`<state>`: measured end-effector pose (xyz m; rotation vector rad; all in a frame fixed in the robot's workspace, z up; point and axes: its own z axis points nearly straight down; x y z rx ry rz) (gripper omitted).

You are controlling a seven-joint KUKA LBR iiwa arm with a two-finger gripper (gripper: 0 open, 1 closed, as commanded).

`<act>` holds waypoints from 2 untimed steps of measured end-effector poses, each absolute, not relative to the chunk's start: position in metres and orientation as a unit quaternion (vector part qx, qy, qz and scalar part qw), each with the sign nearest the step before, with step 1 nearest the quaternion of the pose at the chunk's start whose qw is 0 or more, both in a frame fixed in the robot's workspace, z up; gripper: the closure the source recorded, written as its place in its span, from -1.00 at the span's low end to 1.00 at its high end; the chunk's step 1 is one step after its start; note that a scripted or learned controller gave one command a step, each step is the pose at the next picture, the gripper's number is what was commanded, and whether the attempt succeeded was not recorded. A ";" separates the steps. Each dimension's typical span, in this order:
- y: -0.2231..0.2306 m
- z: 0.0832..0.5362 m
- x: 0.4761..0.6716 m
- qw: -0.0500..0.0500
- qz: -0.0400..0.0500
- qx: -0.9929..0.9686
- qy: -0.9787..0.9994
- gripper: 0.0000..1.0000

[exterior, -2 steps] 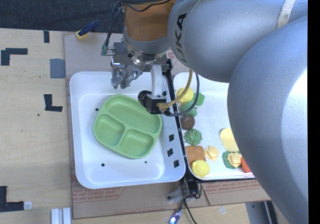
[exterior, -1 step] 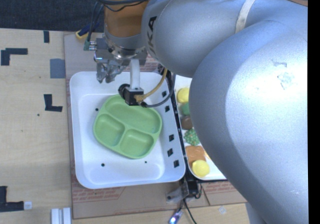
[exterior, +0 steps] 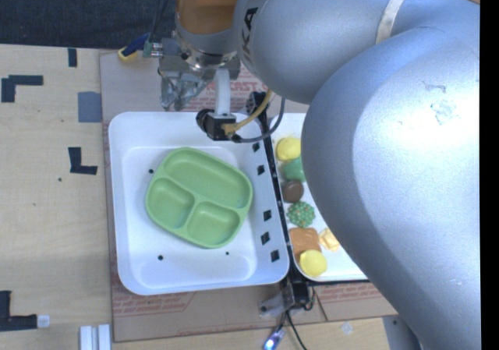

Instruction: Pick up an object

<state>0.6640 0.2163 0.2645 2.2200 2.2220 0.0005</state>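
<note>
A green divided plate [exterior: 199,196] lies in the left white bin [exterior: 129,263], slightly tilted toward the front right. Along the visible left strip of the right bin [exterior: 343,272] sits a row of small toy foods: a yellow piece [exterior: 288,147], a green piece [exterior: 294,169], a brown ball [exterior: 292,190], a bumpy green piece [exterior: 301,214], an orange block [exterior: 304,239] and a yellow ball [exterior: 313,263]. My gripper [exterior: 179,95] hangs over the far rim of the left bin, beyond the plate, with nothing visible in it. The arm covers most of the right bin.
The big grey arm fills the right and upper part of the view. Black cables and a small black part [exterior: 216,124] dangle near the divider between the bins. Cardboard [exterior: 125,83] and a wooden bench with black marks lie to the left.
</note>
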 end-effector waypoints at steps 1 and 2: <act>0.218 0.274 0.663 0.000 -0.001 0.706 0.709 1.00; 0.219 0.284 0.662 -0.001 -0.002 0.705 0.709 1.00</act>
